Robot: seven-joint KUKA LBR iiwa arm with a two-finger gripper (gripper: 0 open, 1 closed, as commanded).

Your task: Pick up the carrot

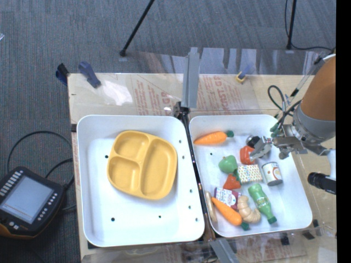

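Camera view | gripper (262, 148): above right bin (289, 125), beside red tomato (247, 155); finger opening cannot be told, nothing seen held | carrots: one (211, 138) at bin's rear left, another (227, 212) at front beside green bottle (261, 203).

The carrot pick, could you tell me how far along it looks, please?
Done: nothing yet. Both carrots lie in the right bin, one near its far edge, another near the front. In hand: the gripper hovers over the red item, holding nothing visible. Left: reaching a carrot, grasping and lifting it.
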